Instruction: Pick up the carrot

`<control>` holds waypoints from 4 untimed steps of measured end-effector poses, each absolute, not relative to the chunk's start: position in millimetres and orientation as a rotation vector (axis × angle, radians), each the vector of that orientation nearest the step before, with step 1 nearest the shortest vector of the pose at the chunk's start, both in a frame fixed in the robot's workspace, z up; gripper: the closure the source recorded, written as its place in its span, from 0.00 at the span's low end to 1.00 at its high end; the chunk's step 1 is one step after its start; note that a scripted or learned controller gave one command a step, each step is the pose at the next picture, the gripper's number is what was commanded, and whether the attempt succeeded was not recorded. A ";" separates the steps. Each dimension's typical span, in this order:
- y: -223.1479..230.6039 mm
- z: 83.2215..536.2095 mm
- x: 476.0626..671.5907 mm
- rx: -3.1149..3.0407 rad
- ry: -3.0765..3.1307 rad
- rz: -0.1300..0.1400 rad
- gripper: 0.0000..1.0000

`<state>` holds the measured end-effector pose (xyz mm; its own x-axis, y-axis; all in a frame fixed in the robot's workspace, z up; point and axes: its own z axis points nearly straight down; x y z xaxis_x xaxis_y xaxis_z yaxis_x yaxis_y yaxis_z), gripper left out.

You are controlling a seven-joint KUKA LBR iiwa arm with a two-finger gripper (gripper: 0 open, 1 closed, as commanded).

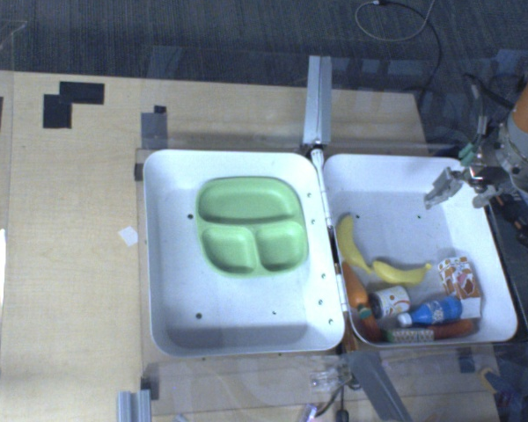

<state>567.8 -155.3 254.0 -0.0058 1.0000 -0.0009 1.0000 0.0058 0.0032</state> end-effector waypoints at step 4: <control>-194.8 437.1 536.8 1.980 2.428 0.005 1.00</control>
<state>536.8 -194.8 437.1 -0.2009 0.9796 -0.0046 0.9796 0.2009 0.0078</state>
